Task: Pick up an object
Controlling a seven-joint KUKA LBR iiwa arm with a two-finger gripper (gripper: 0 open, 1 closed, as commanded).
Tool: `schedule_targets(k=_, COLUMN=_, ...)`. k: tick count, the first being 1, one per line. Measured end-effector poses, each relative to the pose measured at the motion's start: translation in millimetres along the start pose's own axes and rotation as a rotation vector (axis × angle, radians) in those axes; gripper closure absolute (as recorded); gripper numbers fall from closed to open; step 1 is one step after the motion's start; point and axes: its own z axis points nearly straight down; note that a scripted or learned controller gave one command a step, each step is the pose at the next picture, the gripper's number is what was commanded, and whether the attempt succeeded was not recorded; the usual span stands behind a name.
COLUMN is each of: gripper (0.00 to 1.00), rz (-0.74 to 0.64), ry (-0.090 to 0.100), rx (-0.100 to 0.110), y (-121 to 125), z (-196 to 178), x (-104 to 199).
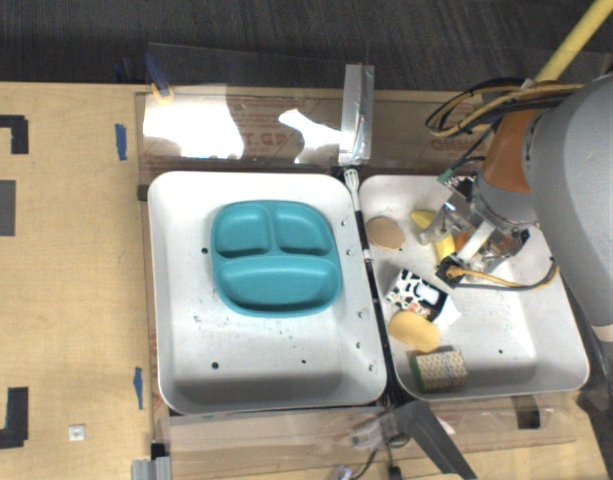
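Nearest the camera in the right bin [561, 363], a speckled block [441, 368] lies below-left of the pincer [464, 248]. A yellow-tan lump [414, 330] and black-and-white item [419, 293] sit closer to it. A brown ball [386, 233] lies left. The pincer's opening cannot be told.

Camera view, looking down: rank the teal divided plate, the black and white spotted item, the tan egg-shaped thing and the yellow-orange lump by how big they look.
1. Teal divided plate, by far the largest.
2. Black and white spotted item.
3. Yellow-orange lump.
4. Tan egg-shaped thing.
The last two look close, so that order is unsure.
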Motion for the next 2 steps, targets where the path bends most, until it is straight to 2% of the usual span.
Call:
schedule_targets(k=1, gripper=0.0, rz=0.136, ry=0.003, rx=-0.001, y=-44, z=-1, x=-44)
schedule_targets(k=2, gripper=1.0, rz=0.135, ry=0.004, rx=-0.004, y=-44, z=-12, x=-43)
